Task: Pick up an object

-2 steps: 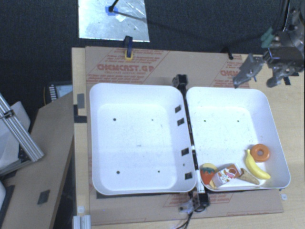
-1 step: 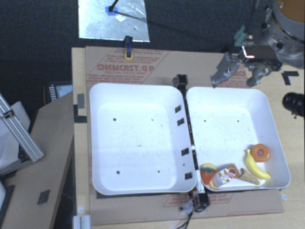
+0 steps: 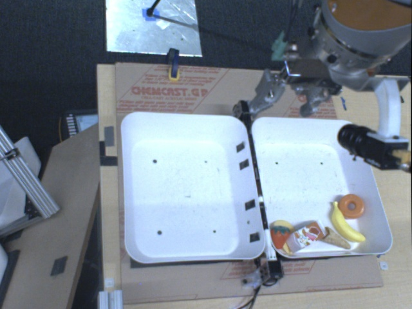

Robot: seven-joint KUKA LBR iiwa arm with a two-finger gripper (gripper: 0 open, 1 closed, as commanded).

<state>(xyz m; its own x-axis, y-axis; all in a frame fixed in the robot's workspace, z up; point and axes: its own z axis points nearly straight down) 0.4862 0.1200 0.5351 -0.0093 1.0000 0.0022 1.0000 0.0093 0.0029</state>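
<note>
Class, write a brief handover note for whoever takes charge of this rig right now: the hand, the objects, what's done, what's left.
Hand: raised above the far edge of the right bin, nothing seen between its fingers; open or shut is unclear.
Objects: all in the right bin's near corner: banana, orange round piece beside it, small carton, orange-red toy, tan wedge.
Left bin: white, next to it.
Done: nothing picked up yet.
Left: move down to the cluster, grasp one object, lift.

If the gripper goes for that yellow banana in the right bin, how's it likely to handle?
The banana looks like smooth toy plastic, so probably light, stiff and somewhat slippery. Its curve may make it pivot when nudged. It lies close against the donut, which could crowd a grasp.
</note>
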